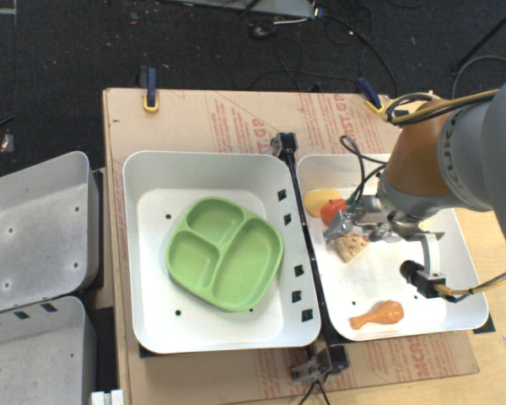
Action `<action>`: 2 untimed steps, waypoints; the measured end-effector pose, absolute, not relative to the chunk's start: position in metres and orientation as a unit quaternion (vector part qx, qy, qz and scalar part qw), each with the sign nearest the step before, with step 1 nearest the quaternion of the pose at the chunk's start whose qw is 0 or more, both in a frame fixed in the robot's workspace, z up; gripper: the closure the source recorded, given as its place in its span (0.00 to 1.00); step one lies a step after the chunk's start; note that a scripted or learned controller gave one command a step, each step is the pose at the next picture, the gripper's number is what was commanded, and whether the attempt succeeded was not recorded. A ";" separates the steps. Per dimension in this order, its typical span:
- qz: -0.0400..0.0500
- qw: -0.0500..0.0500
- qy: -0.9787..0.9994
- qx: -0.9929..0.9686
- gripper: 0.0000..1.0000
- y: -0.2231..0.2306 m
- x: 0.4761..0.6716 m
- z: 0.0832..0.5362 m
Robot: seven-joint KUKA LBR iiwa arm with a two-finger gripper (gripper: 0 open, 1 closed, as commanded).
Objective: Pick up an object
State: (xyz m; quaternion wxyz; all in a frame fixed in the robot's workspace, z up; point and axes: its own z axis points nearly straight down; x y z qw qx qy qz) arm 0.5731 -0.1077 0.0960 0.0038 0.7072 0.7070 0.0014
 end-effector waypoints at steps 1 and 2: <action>0.005 0.009 0.707 0.707 1.00 -0.108 0.576 0.110; 0.002 0.002 0.708 0.706 1.00 -0.100 0.584 0.161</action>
